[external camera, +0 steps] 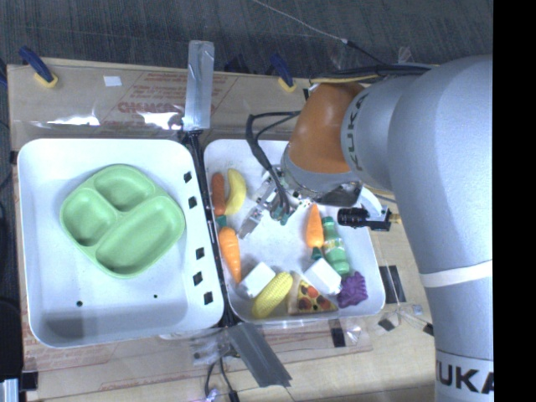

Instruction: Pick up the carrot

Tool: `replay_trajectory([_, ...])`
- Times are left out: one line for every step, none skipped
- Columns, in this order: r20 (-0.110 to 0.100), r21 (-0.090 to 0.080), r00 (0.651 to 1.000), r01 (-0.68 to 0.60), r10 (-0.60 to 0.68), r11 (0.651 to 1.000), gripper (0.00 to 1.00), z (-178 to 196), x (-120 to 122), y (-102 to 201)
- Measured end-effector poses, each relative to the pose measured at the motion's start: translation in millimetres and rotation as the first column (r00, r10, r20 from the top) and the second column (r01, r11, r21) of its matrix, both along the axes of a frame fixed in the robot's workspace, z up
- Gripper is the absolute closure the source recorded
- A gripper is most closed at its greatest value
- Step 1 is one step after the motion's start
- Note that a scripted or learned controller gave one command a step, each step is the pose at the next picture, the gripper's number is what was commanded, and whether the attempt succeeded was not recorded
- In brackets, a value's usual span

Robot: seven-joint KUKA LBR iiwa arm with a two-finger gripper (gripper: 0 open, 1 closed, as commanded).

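Two orange carrots lie in the right bin. One carrot rests along the bin's left wall with its green top pointing up. The other carrot lies right of centre. My gripper hangs low over the bin floor between them, pointing down-left from the orange-banded wrist. Its fingers are spread open with nothing between them. It stands just up and right of the left carrot's top, without touching it.
A banana and a red-orange piece lie at the bin's upper left. White blocks, a corn cob, a pizza slice, purple grapes and a green item crowd the front. The left bin holds a green divided plate.
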State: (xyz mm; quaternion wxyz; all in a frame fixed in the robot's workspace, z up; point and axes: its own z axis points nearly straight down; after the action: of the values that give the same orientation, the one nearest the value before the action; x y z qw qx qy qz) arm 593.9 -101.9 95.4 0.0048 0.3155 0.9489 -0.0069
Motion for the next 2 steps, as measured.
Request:
replay_trajectory([-0.007, 0.015, 0.998, -0.065, 0.065, 0.998, 0.00, -4, -62, -36])
replay_trajectory([-0.002, 0.013, 0.995, -0.095, 0.095, 0.995, 0.00, -2, -2, -4])
